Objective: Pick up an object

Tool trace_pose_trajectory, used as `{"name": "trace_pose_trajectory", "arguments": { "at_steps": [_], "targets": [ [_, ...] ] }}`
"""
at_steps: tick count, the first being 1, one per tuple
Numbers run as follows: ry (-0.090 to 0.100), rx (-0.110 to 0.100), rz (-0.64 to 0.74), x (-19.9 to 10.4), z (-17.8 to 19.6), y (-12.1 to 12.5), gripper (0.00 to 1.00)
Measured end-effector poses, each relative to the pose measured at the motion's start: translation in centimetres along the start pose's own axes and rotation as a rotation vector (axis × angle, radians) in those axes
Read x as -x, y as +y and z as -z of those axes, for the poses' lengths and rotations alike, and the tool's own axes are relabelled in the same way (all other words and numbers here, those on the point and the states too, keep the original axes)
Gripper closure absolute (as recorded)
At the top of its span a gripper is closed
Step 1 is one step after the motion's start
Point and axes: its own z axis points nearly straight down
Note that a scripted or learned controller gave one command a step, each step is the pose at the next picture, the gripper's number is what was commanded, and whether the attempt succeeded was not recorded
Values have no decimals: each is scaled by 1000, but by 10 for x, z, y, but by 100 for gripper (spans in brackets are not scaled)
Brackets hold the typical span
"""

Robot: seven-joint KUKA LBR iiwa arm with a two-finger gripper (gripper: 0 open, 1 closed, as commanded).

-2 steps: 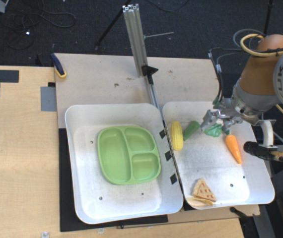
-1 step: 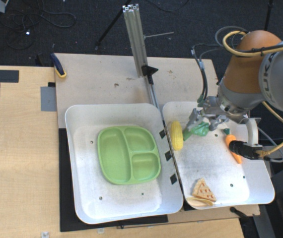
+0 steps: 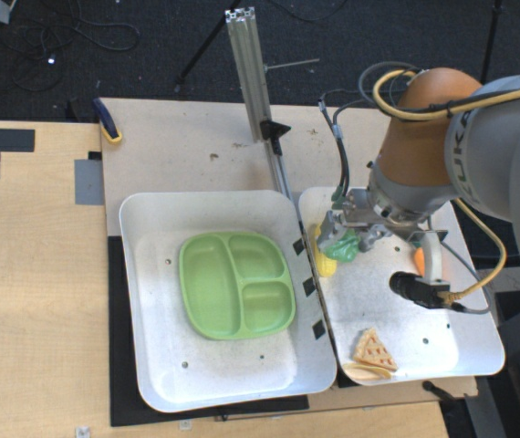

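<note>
the green divided plate (image 3: 237,284) sits in the left bin (image 3: 150,354), out of play. in the right bin (image 3: 479,359), the gripper (image 3: 356,235) is low at ten o'clock, over a green and yellow object (image 3: 333,252); i can't tell how the jaws stand. looks like the grasp step; next calls for a clean lift. the waffle slice (image 3: 372,352) lies at six o'clock.

Left bin (image 3: 150,354): white, holding a light green divided plate (image 3: 237,284). Right bin (image 3: 465,340): white, holding a tan waffle-patterned wedge (image 3: 373,350) and an orange piece (image 3: 419,261).
</note>
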Motion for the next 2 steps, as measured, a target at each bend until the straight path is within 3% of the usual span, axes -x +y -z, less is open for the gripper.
{"name": "trace_pose_trajectory", "arguments": {
  "at_steps": [1,2],
  "targets": [
    [1,-1,1,-52,-4,-14,100],
    [0,2,2,-109,2,-12,100]
  ]
}}
